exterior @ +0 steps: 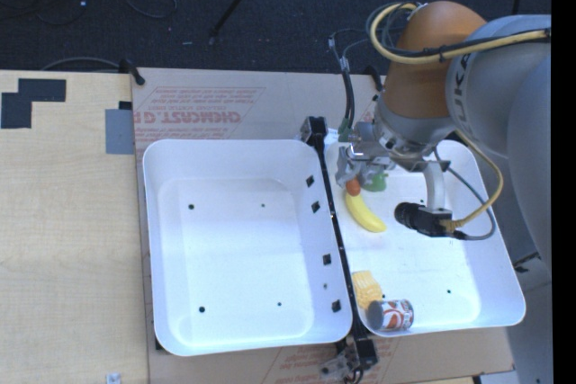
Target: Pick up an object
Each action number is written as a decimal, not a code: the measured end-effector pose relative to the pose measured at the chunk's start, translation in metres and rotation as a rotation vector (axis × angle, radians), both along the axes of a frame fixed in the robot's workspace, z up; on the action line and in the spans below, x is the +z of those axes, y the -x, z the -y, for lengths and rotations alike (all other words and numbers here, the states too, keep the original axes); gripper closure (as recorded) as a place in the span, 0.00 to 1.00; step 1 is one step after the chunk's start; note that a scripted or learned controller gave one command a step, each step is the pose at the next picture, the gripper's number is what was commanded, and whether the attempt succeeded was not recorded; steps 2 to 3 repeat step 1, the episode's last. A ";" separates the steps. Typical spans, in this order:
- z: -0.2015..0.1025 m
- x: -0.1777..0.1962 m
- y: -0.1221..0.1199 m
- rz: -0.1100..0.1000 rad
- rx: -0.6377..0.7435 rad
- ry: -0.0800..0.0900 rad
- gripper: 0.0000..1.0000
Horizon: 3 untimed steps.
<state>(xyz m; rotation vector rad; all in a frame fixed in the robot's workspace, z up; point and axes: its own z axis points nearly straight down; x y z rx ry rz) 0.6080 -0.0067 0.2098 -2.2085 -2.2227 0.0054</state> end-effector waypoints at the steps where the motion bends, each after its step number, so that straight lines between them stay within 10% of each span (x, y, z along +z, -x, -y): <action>1: -0.074 0.028 0.058 0.003 0.001 0.000 1.00; 3: -0.074 0.028 0.058 0.003 0.001 0.000 1.00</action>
